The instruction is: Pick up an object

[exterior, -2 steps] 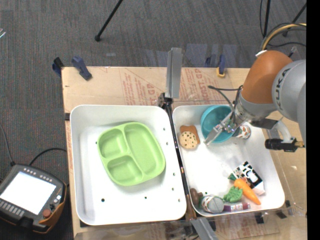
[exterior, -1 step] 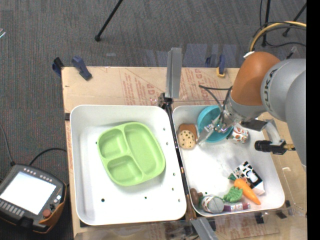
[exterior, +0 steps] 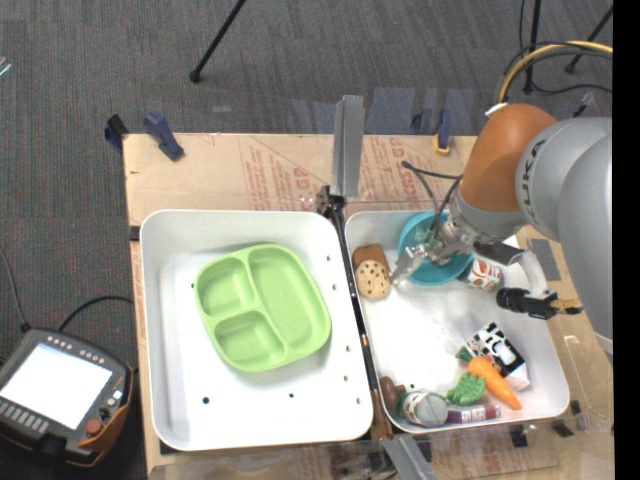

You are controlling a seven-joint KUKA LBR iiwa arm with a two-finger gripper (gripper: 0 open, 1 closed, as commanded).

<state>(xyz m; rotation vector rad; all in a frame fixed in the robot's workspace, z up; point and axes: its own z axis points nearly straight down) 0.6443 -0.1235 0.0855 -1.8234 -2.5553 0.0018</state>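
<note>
One teal bowl (exterior: pixel 432 258) is lying in the right bin (exterior: pixel 425 343), close to its far edge and about midway along it. The bowl is round and shallow, with its open side facing up; much of its right half is being covered by the arm. The gripper (exterior: pixel 428 252) is hanging over the bowl's inside, low against it. Whether it is apart or together cannot be told, and nothing is showing in its grasp.

Two white bins are sitting side by side, touching along a shared middle edge. The right bin is carrying several single items. One spotted cookie (exterior: pixel 374 281) is lying just left of the bowl, near the middle edge. One red-and-white can (exterior: pixel 487 274) is lying just right of the bowl. One black-and-white carton (exterior: pixel 496 346) and one carrot (exterior: pixel 496 381) are lying toward the near right corner, the carrot just nearer than the carton. One grey round tin (exterior: pixel 430 408) is resting against the near edge.

The left bin (exterior: pixel 172 268) is carrying one green plate (exterior: pixel 263 306) with three compartments, lying at its centre.
</note>
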